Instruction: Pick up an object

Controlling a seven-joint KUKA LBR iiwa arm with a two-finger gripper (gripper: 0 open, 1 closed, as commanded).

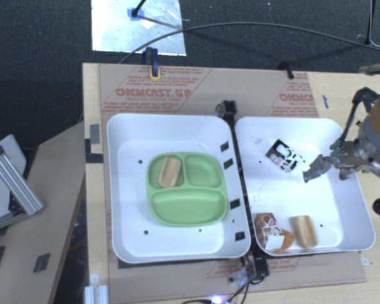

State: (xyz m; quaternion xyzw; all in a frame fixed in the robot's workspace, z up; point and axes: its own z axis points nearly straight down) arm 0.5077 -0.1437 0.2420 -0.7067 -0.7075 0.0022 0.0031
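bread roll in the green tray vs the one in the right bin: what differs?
Place: the tray roll lies in the upper-left compartment of the green divided tray in the left bin; the bin roll lies bare on the right bin floor near its front edge.
Neighbours: the tray roll is alone in its compartment; the bin roll lies beside a wrapped snack.
Shared: both are tan, oblong, lying flat.

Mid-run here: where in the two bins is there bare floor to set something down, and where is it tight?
Right bin: bare floor in the middle, between the black-and-white packet and the wrapped snack and bread roll at the near edge; the gripper hangs over its far right. Left bin: the green divided plate crowds the centre, leaving bare strips around it.
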